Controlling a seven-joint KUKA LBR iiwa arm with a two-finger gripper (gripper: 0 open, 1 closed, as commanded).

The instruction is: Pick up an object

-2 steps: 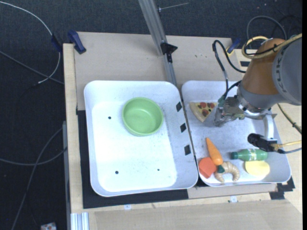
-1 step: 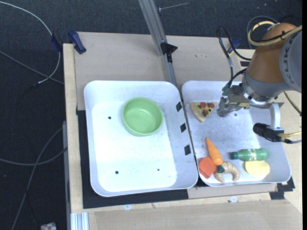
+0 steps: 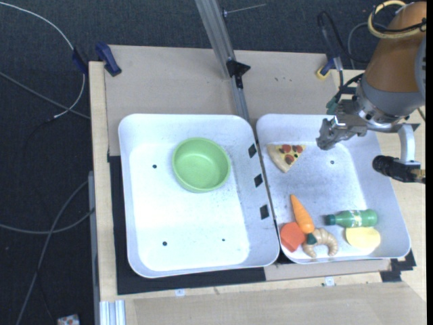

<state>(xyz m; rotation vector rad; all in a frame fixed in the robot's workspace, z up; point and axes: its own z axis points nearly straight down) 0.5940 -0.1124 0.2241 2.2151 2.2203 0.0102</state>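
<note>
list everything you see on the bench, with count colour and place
bins: 2, white, side by side on the bench
bowl: 1, green, left bin
pizza slice: 1, yellow with red spots, right bin, far end
carrot: 1, orange, right bin, near end
red piece: 1, red, beside the carrot
croissant: 1, tan, near edge
bottle: 1, green, lying flat
yellow piece: 1, yellow, near corner
arm: 1, grey and orange, right side
pincer: 1, grey, over right bin's far end
</note>
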